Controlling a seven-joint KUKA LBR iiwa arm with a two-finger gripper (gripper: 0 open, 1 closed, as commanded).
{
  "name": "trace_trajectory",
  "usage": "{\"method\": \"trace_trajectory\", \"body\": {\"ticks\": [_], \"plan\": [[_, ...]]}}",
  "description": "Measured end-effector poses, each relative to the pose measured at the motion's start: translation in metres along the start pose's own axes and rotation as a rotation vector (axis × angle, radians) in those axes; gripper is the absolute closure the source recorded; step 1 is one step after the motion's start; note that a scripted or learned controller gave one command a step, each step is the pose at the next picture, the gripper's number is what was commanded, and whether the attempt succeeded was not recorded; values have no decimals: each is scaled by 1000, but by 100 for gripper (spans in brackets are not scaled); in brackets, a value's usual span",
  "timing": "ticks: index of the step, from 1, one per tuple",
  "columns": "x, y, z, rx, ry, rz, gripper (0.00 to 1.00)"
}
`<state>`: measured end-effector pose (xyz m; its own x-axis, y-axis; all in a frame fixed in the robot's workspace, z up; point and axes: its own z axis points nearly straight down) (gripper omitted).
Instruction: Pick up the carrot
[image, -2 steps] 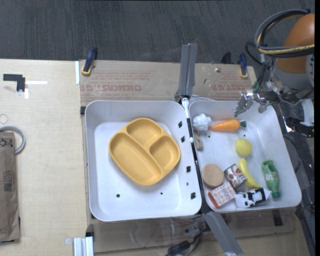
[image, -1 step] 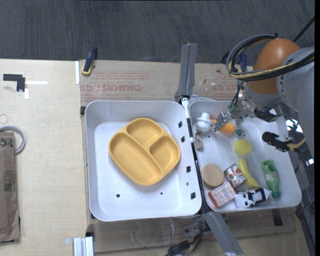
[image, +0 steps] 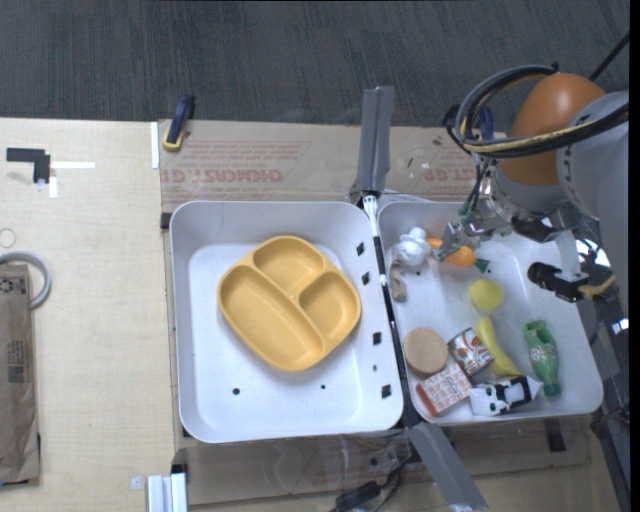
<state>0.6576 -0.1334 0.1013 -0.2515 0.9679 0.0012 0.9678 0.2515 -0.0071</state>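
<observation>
Bench: pale wood surface bearing two shallow white bins side by side. Left bin: holds one yellow divided plate with three compartments, lying near the middle, tilted relative to the bin walls. Right bin: holds the small items listed below. Arm: grey, with an orange band, entering from the right and bending over the upper part of the right bin. Gripper: lowered at the upper left area of the right bin, its fingers closed around the carrot. Carrot: small, orange, seen between the fingers, just right of a white crumpled object. Banana: yellow, lying near the bin's centre, beside a green bottle at its right. Round tan disc: flat, near the left wall. Red-and-white packets: lying just right of the disc. Yellow ball: below the carrot, apart from it. Black-and-white item: at the lower edge.
</observation>
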Motion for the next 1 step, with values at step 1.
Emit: {"method": "trace_trajectory", "body": {"ticks": [1], "plan": [[9, -30, -123, -8, -4, 10, 100]]}}
